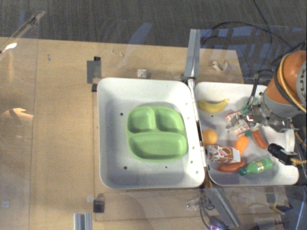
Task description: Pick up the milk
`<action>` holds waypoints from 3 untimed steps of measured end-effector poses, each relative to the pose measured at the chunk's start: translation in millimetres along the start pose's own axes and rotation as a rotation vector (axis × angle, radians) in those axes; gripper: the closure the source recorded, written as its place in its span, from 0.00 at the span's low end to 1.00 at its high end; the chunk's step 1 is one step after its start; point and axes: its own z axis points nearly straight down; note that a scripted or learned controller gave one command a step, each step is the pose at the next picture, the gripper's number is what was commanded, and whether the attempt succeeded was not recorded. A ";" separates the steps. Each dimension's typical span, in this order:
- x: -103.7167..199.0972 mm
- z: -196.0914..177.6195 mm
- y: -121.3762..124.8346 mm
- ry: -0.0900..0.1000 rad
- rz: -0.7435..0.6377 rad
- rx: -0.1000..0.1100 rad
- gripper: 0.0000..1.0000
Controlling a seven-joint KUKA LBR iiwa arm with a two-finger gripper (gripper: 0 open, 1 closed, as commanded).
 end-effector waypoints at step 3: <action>5.7 -95.4 69.9 0.000 -0.087 -0.001 1.00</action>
